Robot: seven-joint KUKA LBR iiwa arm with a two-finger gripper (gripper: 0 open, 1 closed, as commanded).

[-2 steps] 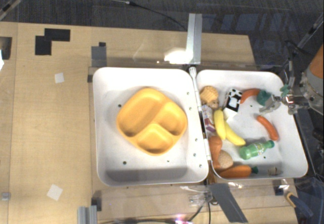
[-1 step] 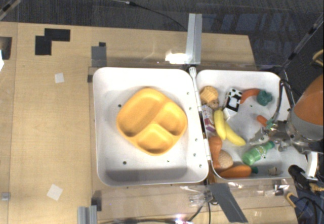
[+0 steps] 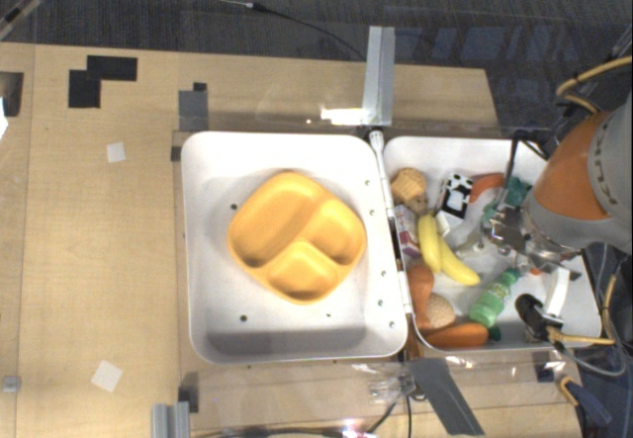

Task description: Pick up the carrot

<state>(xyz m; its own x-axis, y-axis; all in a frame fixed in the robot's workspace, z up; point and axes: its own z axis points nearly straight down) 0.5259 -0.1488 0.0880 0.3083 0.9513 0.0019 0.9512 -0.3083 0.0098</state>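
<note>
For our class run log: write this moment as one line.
arm: over right bin | carrot: lying at bin's near edge, not held | yellow tray: in left bin

**Carrot in the right bin**

The carrot is an orange, elongated piece with a smooth, slightly glossy skin. It lies flat on the floor of the right bin, at the near edge and close to the near-left corner. Its long axis runs roughly parallel to that near wall, with the thicker end toward the left. It rests on its side, and most of its length is unobstructed.
</note>
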